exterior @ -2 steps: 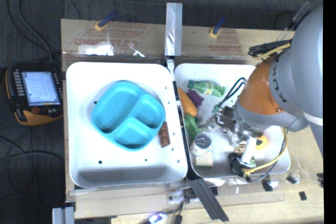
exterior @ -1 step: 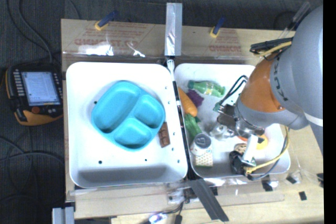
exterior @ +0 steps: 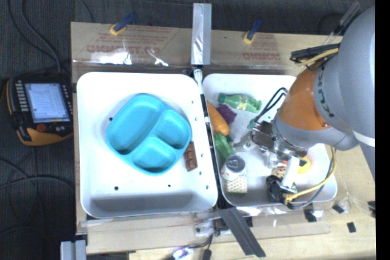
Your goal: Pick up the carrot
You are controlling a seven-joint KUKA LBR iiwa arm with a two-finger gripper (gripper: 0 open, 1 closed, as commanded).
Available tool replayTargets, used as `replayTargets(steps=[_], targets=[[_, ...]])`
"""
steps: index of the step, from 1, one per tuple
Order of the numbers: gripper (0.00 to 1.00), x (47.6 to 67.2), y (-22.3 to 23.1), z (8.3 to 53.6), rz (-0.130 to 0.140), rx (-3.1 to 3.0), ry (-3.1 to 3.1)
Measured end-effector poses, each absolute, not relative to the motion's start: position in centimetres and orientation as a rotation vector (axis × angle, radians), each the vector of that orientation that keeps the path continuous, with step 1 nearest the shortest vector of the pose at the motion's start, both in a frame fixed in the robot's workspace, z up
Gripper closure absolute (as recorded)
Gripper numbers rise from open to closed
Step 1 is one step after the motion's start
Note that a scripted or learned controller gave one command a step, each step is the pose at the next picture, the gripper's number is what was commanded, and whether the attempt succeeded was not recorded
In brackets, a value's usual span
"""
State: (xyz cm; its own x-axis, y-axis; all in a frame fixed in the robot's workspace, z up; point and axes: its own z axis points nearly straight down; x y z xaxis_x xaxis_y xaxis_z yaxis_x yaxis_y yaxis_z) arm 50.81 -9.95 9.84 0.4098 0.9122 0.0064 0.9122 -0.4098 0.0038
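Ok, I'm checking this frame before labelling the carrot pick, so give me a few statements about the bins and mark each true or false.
1. The carrot lies in the right bin, near its left wall. True.
2. The blue divided tray sits in the right bin. False: it sits in the left bin.
3. The carrot is between the gripper's fingers. False: it lies apart from the arm, left of it.
4. A small brown item lies beside the blue tray's right edge. True.
5. The arm reaches over the left bin. False: it is over the right bin.
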Motion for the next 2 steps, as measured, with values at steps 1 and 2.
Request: replayTargets(steps=[1,2], targets=[[1.00,50.7,-9.9,10.6,-0.006,-2.631,-1.707],[1.00,56.3,-5.8,20.0,0.011,-2.814,-1.395]])
